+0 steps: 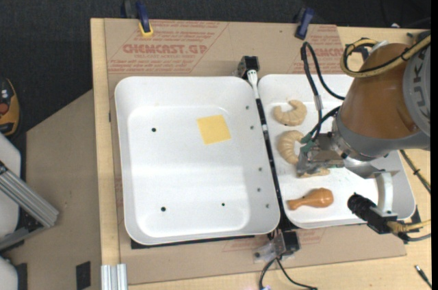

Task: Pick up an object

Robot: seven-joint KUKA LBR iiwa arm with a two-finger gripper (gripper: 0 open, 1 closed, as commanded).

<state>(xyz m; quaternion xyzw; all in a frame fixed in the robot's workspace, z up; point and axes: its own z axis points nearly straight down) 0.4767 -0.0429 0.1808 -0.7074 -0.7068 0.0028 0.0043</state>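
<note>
Faintly, red "CHEMCAST GP" print on brown board [168, 48].

My bench [102, 145] carries two white bins side by side, left bin [137, 213] and right bin [404, 196], at frame centre.
</note>
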